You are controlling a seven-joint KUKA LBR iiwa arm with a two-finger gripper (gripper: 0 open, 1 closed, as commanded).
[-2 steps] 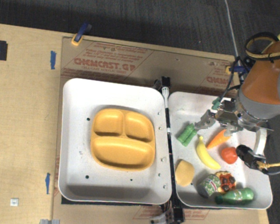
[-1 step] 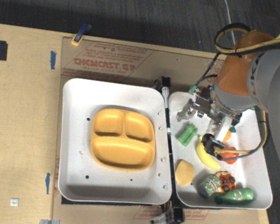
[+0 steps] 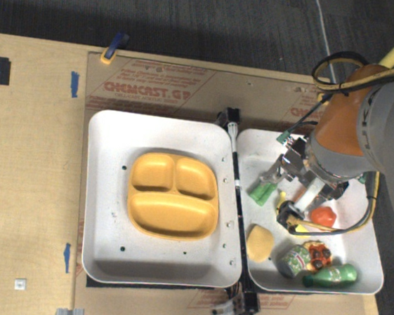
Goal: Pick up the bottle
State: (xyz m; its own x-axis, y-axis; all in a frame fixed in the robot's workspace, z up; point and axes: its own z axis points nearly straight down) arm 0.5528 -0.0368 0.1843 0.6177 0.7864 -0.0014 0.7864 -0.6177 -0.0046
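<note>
Gripper (image 3: 290, 193) sits low in the right bin (image 3: 376, 260), well apart from the bottle (image 3: 332, 275); can't tell if it is open or closed.
The bottle is green and glossy, lying on its side along the bin's lower-right wall, touching a round wrapped item (image 3: 295, 260). It probably settled against the slope. A grasp likely needs a move down-frame.
</note>
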